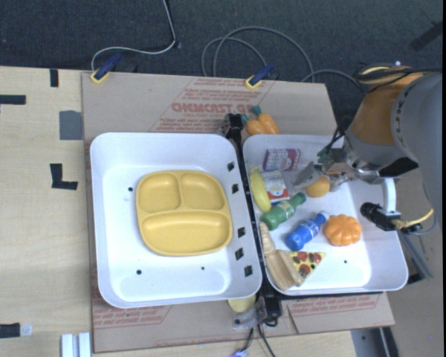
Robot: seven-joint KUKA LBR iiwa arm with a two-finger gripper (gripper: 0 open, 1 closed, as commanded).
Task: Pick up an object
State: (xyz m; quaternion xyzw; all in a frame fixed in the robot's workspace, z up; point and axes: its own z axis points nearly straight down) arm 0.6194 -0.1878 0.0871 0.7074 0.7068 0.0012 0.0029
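On the counter two white bins sit side by side. The left bin carries a yellow divided tray in its middle. The right bin holds the candidates for picking: a small pink-labelled packet near its far edge, a yellow banana along its left wall, a green bottle just beside that, a blue bottle near the centre, an orange pumpkin toy toward the right wall, a pizza slice toy near the front edge, and a small yellow-orange lemon-like piece in the far right part. The arm reaches in over the right wall, and the tool sits low just above and touching or nearly touching that lemon-like piece; whether it is released or clenched cannot be told from this angle, and nothing is clearly seen gripped. This looks like the approach or grasp stage on that piece. The next move likely calls for closing squarely around it, clear of the red-and-white packet nearby, then lifting straight up.
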